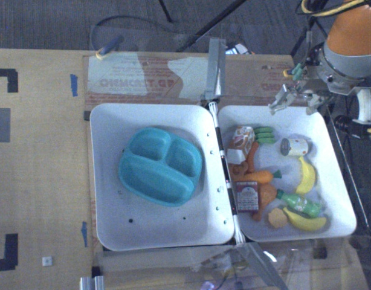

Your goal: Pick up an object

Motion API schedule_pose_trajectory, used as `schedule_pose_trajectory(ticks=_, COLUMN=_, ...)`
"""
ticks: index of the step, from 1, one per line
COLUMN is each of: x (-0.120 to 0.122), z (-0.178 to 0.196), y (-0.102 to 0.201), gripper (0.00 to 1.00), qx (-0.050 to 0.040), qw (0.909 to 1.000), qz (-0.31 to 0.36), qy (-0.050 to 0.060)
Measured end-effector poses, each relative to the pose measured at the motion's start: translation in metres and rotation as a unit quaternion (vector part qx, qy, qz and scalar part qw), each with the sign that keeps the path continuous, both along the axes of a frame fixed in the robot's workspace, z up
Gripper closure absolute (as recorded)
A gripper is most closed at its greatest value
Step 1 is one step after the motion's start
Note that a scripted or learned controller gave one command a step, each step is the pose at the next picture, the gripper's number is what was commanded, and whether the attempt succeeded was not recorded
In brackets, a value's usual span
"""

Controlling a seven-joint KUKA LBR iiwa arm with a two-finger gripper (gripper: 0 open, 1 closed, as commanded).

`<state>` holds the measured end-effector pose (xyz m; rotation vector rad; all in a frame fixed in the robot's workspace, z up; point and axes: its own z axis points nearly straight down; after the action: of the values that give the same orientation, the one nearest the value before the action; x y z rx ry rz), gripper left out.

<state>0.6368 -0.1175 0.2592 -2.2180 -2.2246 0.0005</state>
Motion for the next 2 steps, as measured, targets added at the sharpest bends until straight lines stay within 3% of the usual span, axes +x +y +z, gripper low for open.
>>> schedule_pose_trajectory(ticks=1, x=-0.006, z=-0.113, y=0.015, gripper=0.0, qx=-0.0001, qw=0.9999, qz=0.014, qy=-0.001)
schedule_pose_trajectory(ticks=2, x=-0.069, z=-0.164, y=0.02, gripper=0.0, qx=-0.0003, qw=0.9954, qz=0.095, qy=-0.004)
